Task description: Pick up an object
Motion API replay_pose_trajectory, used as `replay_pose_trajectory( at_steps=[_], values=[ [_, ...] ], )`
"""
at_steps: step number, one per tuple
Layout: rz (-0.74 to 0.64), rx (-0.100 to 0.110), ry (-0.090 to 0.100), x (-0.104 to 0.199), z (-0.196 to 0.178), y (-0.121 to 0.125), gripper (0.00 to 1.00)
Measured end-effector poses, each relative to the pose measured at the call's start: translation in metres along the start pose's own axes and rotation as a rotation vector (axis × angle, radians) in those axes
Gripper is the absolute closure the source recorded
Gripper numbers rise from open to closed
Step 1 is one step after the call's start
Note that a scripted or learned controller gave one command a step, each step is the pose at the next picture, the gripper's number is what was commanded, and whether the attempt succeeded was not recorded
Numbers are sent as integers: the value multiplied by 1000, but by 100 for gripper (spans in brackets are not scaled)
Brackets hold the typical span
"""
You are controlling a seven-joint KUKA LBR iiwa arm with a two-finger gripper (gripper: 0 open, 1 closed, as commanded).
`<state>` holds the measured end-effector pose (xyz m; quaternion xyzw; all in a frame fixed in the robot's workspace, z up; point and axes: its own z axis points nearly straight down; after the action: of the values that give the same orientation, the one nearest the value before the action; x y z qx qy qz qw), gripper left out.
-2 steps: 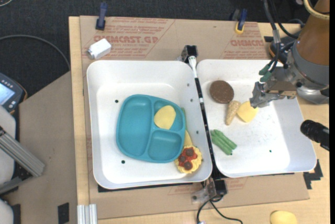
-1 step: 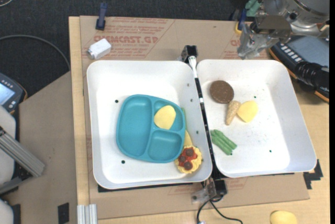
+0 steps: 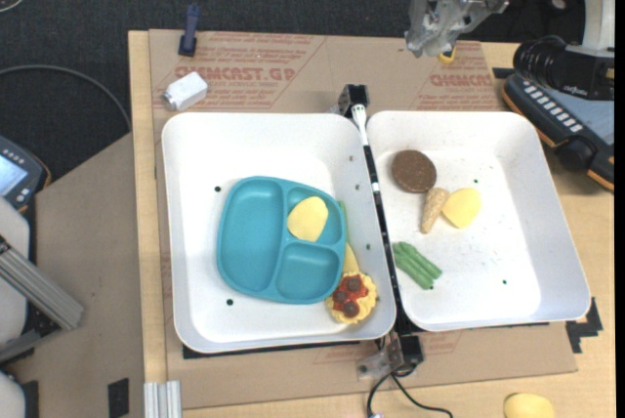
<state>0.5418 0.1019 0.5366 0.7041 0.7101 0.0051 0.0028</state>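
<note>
Objects for picking lie spread across two white bins on the table [image 3: 293, 64]. In the right bin [image 3: 527, 172] a round brown cookie [image 3: 414, 170] sits near the upper left area. Just below it a tan, cone-shaped piece [image 3: 432, 209] lies tilted, touching or nearly touching a yellow lemon-like piece [image 3: 463, 207] on its right. Lower down, near the bin's left wall, a green bean-pod piece [image 3: 416, 264] lies at a slant, apart from the others.

The left bin [image 3: 195, 172] holds a blue divided plate [image 3: 278, 238]. A yellow rounded piece [image 3: 309, 218] rests in the plate's upper right compartment. At the plate's lower right corner, against the bin's wall, a yellow tart-like item with red berries [image 3: 353, 297] sits partly beside the plate.

The pincer [image 3: 437, 37] hangs above the far edge of the table, beyond the upper left corner of the right bin and well apart from every item in it. Nothing is seen between its fingers, but whether they are spread or closed cannot be told from this angle.

On the cardboard behind the left bin lie a small white block [image 3: 185, 91] and a dark blue clip-like piece [image 3: 189, 30]. A black device [image 3: 562, 108] rests at the table's right side.
</note>
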Motion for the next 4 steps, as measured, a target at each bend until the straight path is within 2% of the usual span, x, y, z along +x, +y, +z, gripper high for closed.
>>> replay_pose_trajectory(
  at_steps=[1,2,3,4],
  values=[
    [13,20,-5,-33,72,-45,100],
    [10,30,-6,-17,360,-70,100],
    [-2,-6,5,50,205,-63,100],
    [2,-9,5,89,50,-49,100]
  ],
)
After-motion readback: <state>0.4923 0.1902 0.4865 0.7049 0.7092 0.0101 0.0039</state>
